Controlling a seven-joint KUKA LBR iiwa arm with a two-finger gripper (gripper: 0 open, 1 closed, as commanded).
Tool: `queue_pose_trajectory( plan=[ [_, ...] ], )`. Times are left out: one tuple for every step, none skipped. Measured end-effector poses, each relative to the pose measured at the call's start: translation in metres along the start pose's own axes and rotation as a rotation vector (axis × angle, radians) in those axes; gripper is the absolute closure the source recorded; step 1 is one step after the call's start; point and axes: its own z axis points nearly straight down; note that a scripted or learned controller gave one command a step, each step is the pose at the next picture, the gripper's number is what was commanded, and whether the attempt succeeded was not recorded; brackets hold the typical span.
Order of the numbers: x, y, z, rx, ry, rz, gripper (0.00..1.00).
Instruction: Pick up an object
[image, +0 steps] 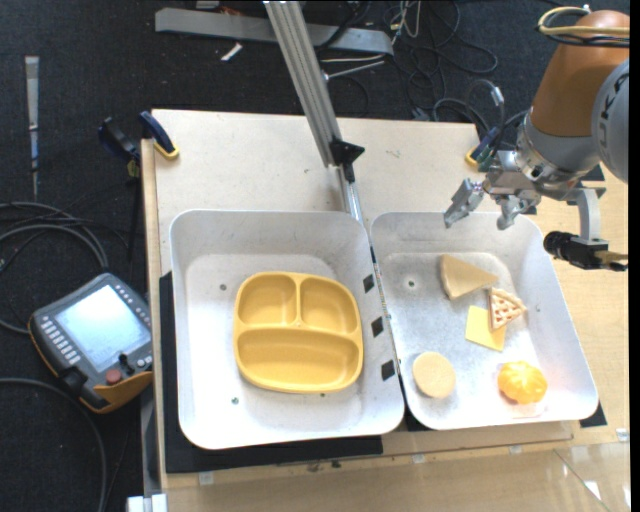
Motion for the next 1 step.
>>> queue_pose_trajectory(
  plan=[
    [0.0, 0.0, 0.0, 0.0, 0.0, 0.0, 0.0]
  ],
)
